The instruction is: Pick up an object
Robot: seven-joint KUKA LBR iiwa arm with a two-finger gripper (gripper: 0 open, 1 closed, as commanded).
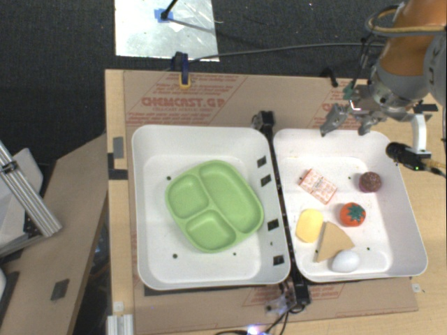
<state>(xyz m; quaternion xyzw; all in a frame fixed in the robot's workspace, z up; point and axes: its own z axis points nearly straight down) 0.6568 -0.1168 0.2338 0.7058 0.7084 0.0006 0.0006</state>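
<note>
arm (pixel 419 26) cropped at right, perhaps its elbow

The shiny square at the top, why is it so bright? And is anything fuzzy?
In the camera view, the square sheet glares because it bounces light back at the camera; the white bins look bright too, with only soft shadows beside the green tray. The gripper looks a little blurry, while the tomato and egg stay fairly sharp.

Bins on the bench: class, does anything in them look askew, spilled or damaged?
Only the green tray sits askew, turned at an angle in the left bin. Nothing looks spilled or damaged among the small items in the right bin.
</note>
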